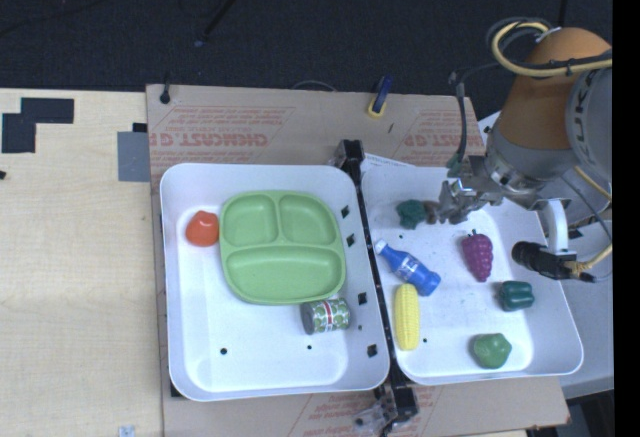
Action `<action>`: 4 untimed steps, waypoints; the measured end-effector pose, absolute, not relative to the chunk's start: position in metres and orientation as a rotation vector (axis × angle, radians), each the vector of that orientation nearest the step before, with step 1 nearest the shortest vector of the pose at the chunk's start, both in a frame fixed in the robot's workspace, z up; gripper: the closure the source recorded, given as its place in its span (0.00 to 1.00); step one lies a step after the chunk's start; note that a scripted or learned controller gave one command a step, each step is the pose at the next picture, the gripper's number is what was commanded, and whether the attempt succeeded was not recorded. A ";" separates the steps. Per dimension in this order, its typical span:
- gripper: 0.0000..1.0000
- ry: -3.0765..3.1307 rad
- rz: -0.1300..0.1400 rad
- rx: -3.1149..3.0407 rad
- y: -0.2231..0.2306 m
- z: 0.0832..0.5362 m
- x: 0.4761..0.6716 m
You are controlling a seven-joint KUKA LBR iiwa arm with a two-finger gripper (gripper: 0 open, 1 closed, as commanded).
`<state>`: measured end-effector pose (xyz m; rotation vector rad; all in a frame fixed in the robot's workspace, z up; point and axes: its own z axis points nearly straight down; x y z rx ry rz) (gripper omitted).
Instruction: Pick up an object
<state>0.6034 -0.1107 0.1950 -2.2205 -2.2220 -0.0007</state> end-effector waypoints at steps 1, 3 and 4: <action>1.00 -2.223 -0.002 -2.221 -0.112 0.230 0.604; 1.00 -2.219 0.005 -2.216 -0.062 0.239 0.525; 1.00 -2.213 0.006 -2.221 -0.048 0.233 0.489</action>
